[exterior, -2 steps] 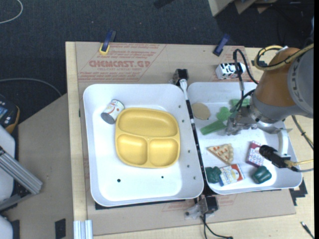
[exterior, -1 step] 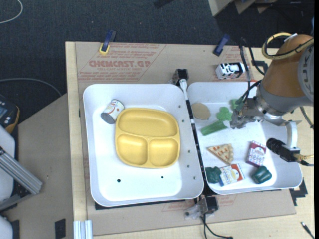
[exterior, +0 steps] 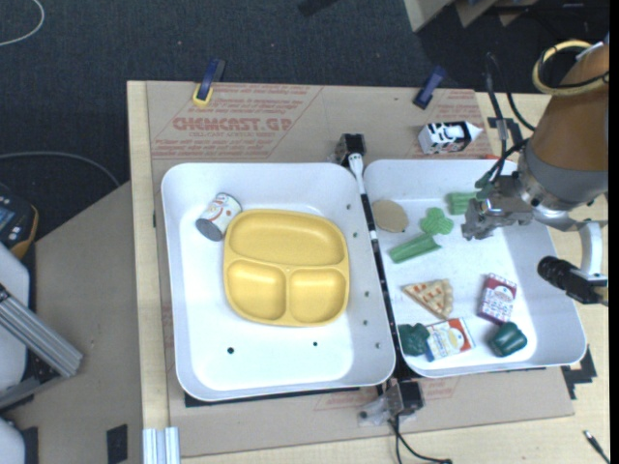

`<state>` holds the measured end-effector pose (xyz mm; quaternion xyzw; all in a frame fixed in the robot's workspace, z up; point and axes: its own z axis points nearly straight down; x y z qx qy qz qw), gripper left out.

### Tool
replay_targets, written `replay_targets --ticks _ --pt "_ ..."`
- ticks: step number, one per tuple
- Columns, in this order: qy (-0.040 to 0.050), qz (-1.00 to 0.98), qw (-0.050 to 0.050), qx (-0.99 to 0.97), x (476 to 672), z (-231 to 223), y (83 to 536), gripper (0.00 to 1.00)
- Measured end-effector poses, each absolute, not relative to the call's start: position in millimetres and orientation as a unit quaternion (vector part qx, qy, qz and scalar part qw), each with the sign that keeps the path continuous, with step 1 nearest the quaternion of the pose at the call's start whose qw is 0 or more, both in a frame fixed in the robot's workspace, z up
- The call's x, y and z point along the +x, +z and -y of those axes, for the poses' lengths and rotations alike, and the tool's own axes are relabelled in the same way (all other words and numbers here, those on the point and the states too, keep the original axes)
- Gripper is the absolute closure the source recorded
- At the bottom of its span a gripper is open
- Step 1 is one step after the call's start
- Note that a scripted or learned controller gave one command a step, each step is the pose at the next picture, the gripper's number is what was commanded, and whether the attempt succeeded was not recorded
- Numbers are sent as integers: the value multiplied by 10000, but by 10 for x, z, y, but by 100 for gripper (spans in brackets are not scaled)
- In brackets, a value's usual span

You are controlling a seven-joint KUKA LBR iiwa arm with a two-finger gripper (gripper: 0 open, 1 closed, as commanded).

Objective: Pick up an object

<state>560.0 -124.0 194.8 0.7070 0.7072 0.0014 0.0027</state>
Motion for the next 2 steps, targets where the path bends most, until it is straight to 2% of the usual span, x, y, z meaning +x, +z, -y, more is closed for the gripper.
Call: replay_targets --ticks 1,2 --pt "16 -7077 30 7066 5614 1241 2272 100" --pt "3 -7089 -15 7053 5421 799 2326 100"
